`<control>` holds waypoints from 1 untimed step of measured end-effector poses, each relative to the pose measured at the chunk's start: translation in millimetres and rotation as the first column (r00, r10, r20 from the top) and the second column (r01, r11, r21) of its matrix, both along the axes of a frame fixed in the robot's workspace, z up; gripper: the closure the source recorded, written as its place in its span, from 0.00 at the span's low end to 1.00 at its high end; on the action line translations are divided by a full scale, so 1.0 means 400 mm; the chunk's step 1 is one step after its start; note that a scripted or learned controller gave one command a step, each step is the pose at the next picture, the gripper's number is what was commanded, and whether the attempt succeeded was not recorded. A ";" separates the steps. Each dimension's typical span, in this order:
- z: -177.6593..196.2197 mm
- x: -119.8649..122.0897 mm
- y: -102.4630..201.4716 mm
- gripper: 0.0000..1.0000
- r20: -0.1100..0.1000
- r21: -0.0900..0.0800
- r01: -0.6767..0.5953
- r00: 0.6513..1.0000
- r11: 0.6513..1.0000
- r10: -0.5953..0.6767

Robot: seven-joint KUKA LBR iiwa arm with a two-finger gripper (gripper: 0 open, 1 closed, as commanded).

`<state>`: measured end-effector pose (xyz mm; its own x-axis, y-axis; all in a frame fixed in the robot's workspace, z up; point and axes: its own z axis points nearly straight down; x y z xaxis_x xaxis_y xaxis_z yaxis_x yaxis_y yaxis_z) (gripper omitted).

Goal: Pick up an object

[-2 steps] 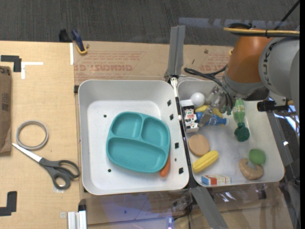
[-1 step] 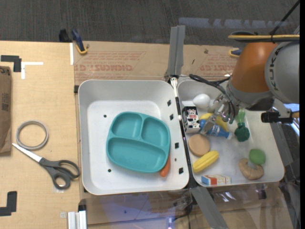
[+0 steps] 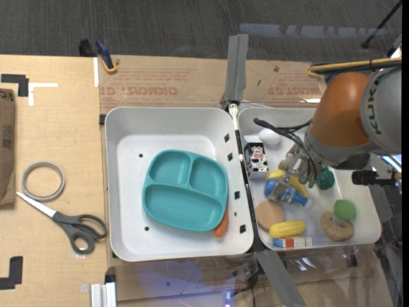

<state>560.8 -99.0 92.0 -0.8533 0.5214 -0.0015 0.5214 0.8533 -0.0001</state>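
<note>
1. The grey arm with its orange band (image 3: 342, 110) reaches in from the right and hangs over the right-hand shallow white bin (image 3: 364, 235).
2. Its gripper (image 3: 300, 168) is low among the things at the middle of that bin; whether it is open or closed cannot be told from this angle, and nothing can be seen held in it.
3. Just below the gripper lies a blue and yellow plastic toy (image 3: 285, 188), touching or nearly touching it.
4. Left of the gripper, near the bin's inner wall, sits a small black and white box (image 3: 257, 158).
5. A dark green rounded piece (image 3: 326, 180) lies just right of the gripper.
6. Toward the front of the bin are a tan round disc (image 3: 270, 214), a yellow banana-shaped toy (image 3: 287, 228), a light green ball (image 3: 345, 209) and a beige ring-shaped piece (image 3: 337, 227).
7. The left-hand white bin (image 3: 124, 171) holds a teal divided plate (image 3: 185, 190), with an orange carrot-like stick (image 3: 222, 225) tucked at its lower right edge.
8. On the table (image 3: 57, 152) to the left lie grey-handled scissors (image 3: 67, 221) and a roll of clear tape (image 3: 43, 180).
</note>
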 end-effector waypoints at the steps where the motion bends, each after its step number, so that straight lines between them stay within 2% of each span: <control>1: 0.034 0.008 0.000 1.00 0.010 -0.001 -0.001 1.000 1.000 0.001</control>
<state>564.0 -99.2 105.7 -0.8538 0.5205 -0.0102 0.5205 0.8539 0.0041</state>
